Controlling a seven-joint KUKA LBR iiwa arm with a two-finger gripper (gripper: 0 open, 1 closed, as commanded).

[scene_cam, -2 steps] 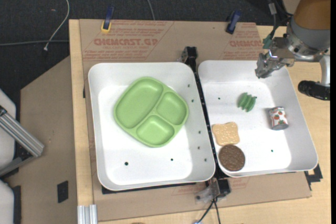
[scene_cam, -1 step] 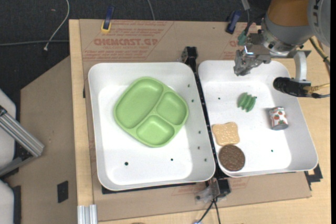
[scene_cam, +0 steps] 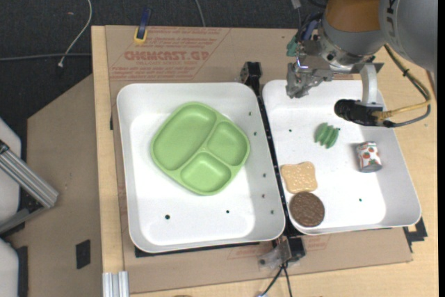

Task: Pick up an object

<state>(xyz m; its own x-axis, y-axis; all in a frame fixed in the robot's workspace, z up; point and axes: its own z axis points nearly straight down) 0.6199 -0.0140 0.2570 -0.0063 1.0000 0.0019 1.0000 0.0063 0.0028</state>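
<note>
A: We log the gripper [scene_cam: 300,85] over the right bin's [scene_cam: 389,215] far rim; grip unreadable. Pod [scene_cam: 326,135] lies nearby.

B: Cracker [scene_cam: 300,177], cookie [scene_cam: 306,209], can [scene_cam: 368,156] share that bin; left bin [scene_cam: 139,226] holds plate [scene_cam: 200,147].

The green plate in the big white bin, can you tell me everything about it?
The green plate is pale green and looks like smooth plastic. It has rounded corners and three sections: one long one and two smaller ones. It lies flat, right side up, turned at a slant, near the middle of the left bin. Nothing sits on it, and it touches only the bin floor.
</note>
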